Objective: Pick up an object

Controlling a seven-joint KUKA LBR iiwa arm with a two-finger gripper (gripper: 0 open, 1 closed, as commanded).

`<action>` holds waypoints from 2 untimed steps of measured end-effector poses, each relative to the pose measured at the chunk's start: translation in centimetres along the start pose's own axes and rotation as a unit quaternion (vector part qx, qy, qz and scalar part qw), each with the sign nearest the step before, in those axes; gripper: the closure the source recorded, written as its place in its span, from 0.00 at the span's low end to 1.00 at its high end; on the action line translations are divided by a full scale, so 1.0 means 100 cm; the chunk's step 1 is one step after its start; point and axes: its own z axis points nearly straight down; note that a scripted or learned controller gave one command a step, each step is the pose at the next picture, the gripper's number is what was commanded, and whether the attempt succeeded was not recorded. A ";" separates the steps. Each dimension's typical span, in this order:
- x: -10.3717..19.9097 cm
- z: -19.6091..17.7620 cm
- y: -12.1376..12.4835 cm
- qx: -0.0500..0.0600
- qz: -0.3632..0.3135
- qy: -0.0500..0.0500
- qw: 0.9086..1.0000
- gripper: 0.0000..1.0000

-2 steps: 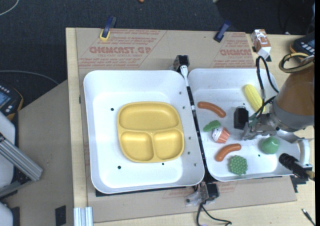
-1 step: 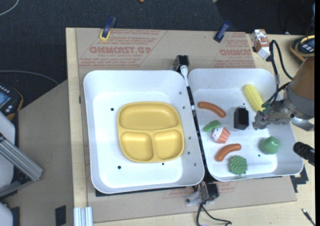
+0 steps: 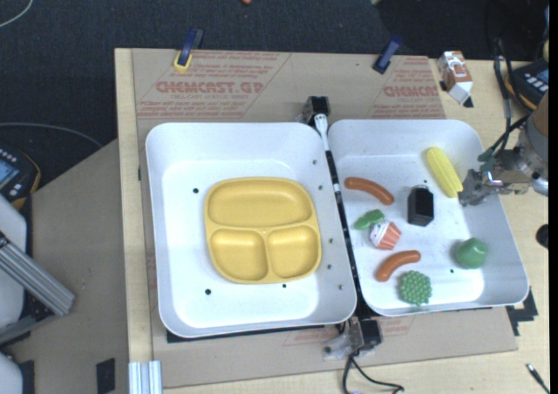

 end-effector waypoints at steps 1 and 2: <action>0.000 -0.008 0.001 0.003 0.000 0.001 1.000 1.00; 0.045 0.000 0.024 0.003 -0.002 0.002 1.000 1.00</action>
